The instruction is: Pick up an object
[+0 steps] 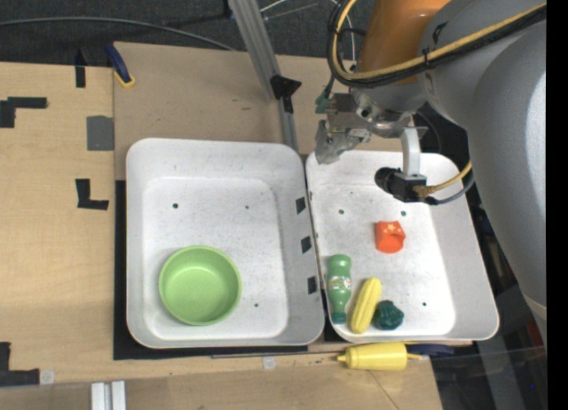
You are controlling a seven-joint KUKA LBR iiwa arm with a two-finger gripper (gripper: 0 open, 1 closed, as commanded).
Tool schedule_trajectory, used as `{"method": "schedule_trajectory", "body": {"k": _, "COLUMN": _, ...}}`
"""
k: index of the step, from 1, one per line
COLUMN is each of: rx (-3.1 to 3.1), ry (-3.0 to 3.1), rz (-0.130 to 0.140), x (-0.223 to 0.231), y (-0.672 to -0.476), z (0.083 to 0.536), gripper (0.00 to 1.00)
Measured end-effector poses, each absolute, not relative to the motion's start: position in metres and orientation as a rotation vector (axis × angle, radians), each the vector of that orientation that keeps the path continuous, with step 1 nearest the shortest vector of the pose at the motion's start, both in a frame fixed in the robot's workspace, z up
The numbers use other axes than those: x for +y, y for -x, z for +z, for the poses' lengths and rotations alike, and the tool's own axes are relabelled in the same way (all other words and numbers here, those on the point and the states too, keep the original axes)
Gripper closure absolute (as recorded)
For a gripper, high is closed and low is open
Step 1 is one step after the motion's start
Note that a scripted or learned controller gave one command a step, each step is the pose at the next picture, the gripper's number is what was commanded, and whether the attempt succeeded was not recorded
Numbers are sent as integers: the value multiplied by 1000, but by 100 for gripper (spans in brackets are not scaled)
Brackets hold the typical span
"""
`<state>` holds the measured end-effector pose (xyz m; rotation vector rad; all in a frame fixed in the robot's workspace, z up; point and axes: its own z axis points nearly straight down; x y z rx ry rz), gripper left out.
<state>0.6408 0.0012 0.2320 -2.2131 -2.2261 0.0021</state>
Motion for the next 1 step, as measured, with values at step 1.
{"method": "schedule_trajectory", "body": {"k": 1, "rx": -2229, "ry": 2212, "rz": -2, "x": 63, "y": -653, "z": 236, "gripper": 100}}
